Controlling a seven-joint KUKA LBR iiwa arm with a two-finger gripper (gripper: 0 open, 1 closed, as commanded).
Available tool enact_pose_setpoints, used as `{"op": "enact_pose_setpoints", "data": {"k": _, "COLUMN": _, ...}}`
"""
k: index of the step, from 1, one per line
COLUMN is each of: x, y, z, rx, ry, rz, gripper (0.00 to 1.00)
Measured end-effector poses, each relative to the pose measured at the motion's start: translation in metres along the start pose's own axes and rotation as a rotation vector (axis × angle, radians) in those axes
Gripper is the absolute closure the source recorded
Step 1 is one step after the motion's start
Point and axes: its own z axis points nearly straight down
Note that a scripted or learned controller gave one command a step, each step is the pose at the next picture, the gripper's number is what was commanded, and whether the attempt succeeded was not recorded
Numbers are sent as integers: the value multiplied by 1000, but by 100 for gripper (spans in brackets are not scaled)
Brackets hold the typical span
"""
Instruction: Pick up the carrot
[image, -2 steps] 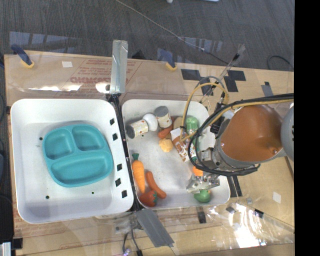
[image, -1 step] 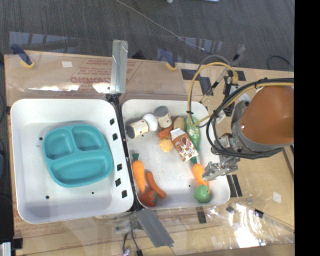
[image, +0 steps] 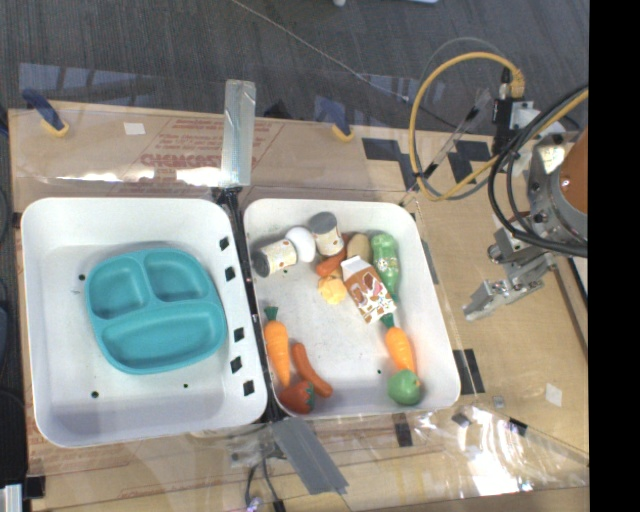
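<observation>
Two white bins sit side by side on the worktop (image: 520, 360). The left bin (image: 60, 400) holds a teal divided tray (image: 155, 308), set flat near its centre.

The right bin (image: 435, 330) holds the toy food. There are two carrots. One carrot (image: 275, 348) lies along the bin's left wall, green top toward the far side, with a red chili (image: 305, 385) just beside it on the right, touching or nearly so. A second carrot (image: 399, 347) lies nearer the right wall, between a printed carton (image: 367, 290) above it and a green lime-like ball (image: 404, 388) below it (contact with either cannot be judged at this resolution). A green pickle-shaped item (image: 385, 258) lies by the carton's far right corner. A small yellow piece (image: 332, 291) sits left of the carton. Along the far wall is a cluster of small cans (image: 324, 232) and a white round item (image: 299, 239).

The arm (image: 565, 190) stands at the right, outside both bins. The pincer (image: 497, 292) hangs over bare worktop, well apart from both carrots. Nothing is between its fingers. Whether the jaws are parted or closed cannot be told from this view.
</observation>
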Motion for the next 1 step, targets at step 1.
{"op": "enact_pose_setpoints", "data": {"k": 1, "x": -55, "y": -89, "z": 104, "rx": -15, "ry": -15, "rz": -206, "gripper": 100}}
